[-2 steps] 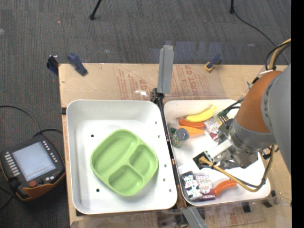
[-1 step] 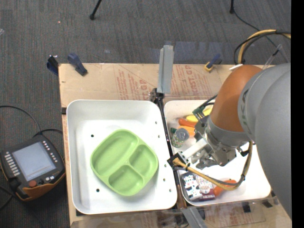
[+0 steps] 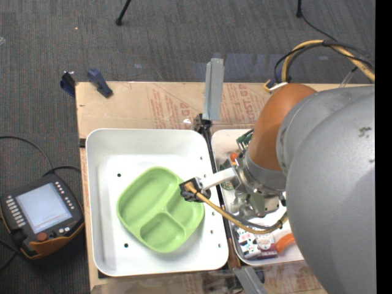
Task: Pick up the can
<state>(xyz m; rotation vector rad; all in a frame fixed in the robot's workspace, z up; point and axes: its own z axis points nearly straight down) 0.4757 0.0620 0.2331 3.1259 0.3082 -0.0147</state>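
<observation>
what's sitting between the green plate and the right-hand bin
In the camera view, a bare strip of the left bin's white floor and rim lies between the green plate and the right bin, crossed by the arm's yellow cable.

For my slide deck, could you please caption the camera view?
KUKA arm reaching over the right bin; green divided plate lies in the left bin.

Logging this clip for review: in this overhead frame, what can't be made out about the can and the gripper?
- Right bin: mostly covered by the arm; no can can be picked out among the partly hidden items.
- Gripper: buried under the wrist, so its state is unreadable.
- Small items at the bin's near edge: too cluttered and small to identify.
</observation>
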